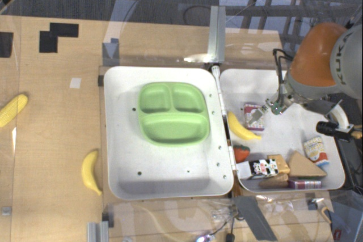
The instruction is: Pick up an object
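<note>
The right bin (283,85) holds a yellow banana (243,128), a red and white packet (251,114), a red strawberry-like piece (242,153), a black and white box (262,167), a tan wedge (306,166), a small white cup (315,149) and a purple marker (303,183). My gripper (271,107) hangs low over the middle of this bin, right beside the packet's right edge. The grey wrist and orange band (317,54) rise behind it to the right. Nothing is visibly lifted off the bin floor.
The left bin (122,139) carries a green divided plate (173,112). Two more bananas lie on the wooden bench, one at the far left (12,110) and one beside the left bin (89,172). A metal divider (218,42) stands behind the bins.
</note>
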`<move>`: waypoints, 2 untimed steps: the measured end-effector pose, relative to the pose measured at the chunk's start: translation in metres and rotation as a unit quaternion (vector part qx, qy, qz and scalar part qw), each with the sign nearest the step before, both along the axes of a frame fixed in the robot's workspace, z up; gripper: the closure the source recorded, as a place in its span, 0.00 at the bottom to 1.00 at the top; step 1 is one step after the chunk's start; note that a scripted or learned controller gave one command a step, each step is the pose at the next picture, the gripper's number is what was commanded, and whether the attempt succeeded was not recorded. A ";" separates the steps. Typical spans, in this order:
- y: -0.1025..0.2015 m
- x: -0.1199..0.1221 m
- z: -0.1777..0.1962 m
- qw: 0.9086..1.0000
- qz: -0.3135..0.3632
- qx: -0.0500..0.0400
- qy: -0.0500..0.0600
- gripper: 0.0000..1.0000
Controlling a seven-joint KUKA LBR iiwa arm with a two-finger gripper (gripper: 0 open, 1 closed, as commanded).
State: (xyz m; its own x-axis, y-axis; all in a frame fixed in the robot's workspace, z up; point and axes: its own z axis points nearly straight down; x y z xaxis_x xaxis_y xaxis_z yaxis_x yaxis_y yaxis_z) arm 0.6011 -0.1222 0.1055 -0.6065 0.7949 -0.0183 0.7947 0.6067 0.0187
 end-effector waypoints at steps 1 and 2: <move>0.089 -0.025 0.081 0.998 -0.059 0.003 0.009 0.00; 0.048 -0.011 0.081 0.996 -0.088 0.003 0.009 0.00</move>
